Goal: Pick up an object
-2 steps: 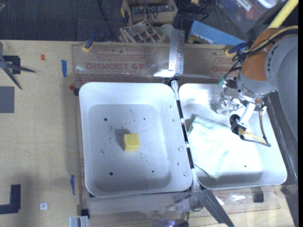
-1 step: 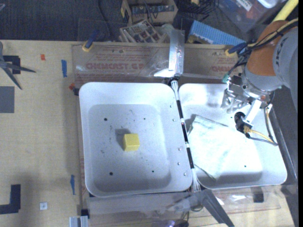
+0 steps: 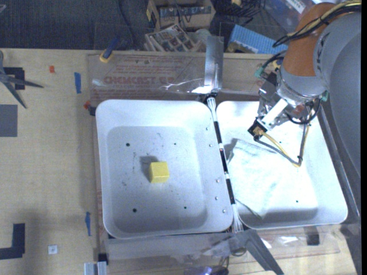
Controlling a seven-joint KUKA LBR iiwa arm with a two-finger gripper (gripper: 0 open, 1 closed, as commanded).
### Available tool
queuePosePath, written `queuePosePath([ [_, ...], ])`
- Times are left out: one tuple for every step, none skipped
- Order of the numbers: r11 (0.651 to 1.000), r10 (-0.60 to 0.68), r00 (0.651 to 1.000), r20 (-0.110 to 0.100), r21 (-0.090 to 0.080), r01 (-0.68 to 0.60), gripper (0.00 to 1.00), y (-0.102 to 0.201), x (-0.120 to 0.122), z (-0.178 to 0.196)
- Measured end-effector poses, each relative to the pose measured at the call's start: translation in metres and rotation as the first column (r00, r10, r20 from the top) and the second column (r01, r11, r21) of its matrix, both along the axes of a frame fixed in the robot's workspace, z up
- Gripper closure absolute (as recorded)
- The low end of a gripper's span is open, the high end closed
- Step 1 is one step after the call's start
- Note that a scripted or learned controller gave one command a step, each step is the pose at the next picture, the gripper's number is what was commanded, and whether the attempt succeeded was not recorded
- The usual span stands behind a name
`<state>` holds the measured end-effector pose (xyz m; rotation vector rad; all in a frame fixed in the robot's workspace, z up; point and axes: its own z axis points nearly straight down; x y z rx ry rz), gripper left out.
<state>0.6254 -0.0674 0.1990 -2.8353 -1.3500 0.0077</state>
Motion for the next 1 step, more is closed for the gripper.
queuePosePath([
  [0.984, -0.179, 0.984, -0.005, 0.001, 0.179, 1.00, 0.0334, -0.0958, -0.0178],
])
